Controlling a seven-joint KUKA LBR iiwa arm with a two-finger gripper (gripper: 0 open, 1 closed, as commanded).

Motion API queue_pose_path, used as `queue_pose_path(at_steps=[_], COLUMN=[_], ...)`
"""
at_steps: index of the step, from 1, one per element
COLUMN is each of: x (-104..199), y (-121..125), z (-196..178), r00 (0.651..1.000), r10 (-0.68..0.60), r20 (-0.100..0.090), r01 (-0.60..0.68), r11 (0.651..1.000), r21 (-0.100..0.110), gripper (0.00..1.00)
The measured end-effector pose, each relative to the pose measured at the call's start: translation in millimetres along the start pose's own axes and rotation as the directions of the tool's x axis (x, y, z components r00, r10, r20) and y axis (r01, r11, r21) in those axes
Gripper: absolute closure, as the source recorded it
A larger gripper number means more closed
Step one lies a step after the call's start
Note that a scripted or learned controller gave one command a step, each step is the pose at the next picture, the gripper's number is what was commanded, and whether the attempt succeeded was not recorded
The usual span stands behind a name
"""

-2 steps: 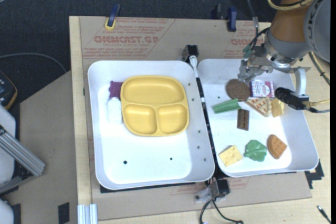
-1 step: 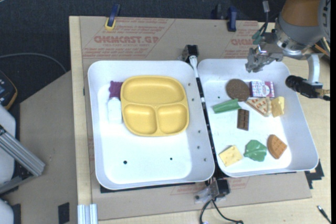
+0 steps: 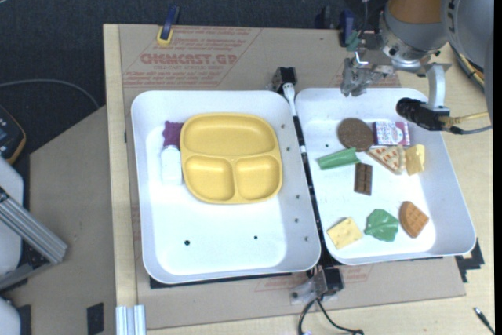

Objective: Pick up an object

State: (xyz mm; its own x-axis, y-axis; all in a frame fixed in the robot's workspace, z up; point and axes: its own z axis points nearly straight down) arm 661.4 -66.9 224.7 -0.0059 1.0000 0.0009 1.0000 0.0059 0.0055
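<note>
I count 8 toy foods in the right bin [image 3: 451,192], 1 yellow tray [image 3: 231,155] left. Gripper [image 3: 355,84] hovers at 12 o'clock; finger state I can't tell.

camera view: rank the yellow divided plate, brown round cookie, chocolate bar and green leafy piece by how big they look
1. yellow divided plate, by far
2. brown round cookie and green leafy piece, too alike to rank
3. chocolate bar

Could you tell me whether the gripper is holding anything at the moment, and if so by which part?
Nothing is held. The gripper hangs above the far edge of the right bin, with nothing between it, apart from the toy food lying below.
</note>
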Motion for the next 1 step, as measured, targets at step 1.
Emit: queue_pose_path(at_steps=[1], x=[14.2], y=[8.3], z=[-8.2], r00=[1.0], r10=[0.003], r20=[0.001], r01=[-0.003], r11=[1.0], r21=[0.0], gripper=[1.0])
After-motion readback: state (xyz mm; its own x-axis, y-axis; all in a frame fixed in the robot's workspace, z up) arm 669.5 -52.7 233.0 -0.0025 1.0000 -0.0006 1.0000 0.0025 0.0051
